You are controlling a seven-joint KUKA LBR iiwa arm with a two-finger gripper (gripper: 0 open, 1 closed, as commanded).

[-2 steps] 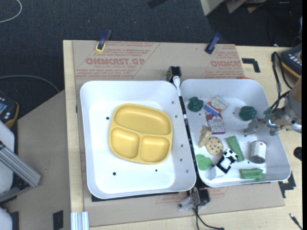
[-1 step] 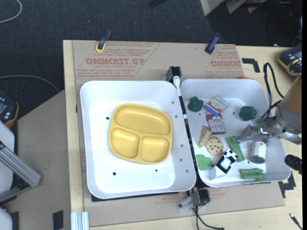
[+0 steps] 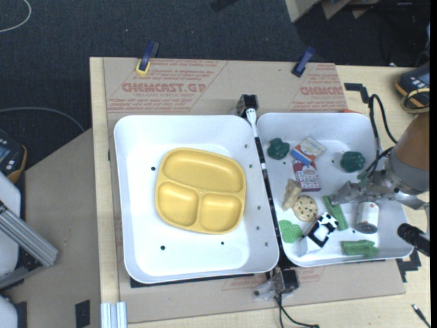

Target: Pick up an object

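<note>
Camera view: hand low in right bin, grip state can't tell; green stick just left, long axis near-vertical.

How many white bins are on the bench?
2. The left bin holds a yellow tray. The right bin holds small toys, with the arm reaching in over it.
</note>
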